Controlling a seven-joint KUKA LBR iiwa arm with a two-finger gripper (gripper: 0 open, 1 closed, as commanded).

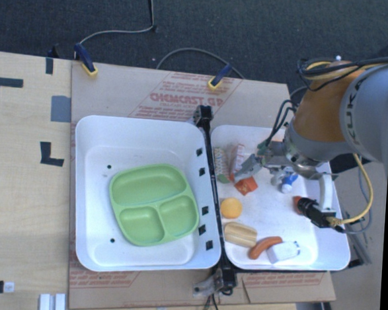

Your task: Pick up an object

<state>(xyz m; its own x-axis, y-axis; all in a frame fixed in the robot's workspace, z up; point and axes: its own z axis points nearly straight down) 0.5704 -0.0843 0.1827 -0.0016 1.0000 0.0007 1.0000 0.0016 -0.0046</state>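
I see my gripper (pixel 251 167) low in the right bin (pixel 326 256), its two grey fingers parted and holding nothing. The small red object (pixel 245 185) lies just below the fingertips, toward the near rim.

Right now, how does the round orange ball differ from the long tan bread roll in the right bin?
The round orange ball is spherical and bright orange; the long tan bread roll is elongated, pale tan and larger. The ball sits farther from the camera, the roll just nearer. Both rest on the right white bin floor.
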